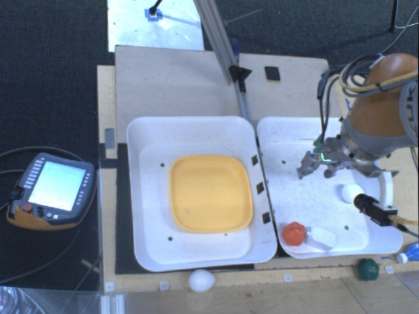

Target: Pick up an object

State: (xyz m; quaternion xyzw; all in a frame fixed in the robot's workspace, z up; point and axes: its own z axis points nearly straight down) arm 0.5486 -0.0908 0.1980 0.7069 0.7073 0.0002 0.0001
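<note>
My gripper (313, 165) hangs over the middle of the right bin (281, 136), on the grey arm with the orange band (386, 93) that comes in from the right. Nothing shows in the gripper. A small white ball (349, 191) lies in the bin just to the gripper's lower right. At the bin's front edge there is a red-orange round object (294, 233), with a pale clear object (319, 239) touching its right side. A square yellow plate (211, 193) lies in the left bin (147, 175).
A white egg-shaped object (201, 280) lies on the bench in front of the left bin. A dark green ball (368, 267) sits in front of the right bin. A metal pole (219, 31) slants in from the top. A teach pendant (49, 190) rests at far left.
</note>
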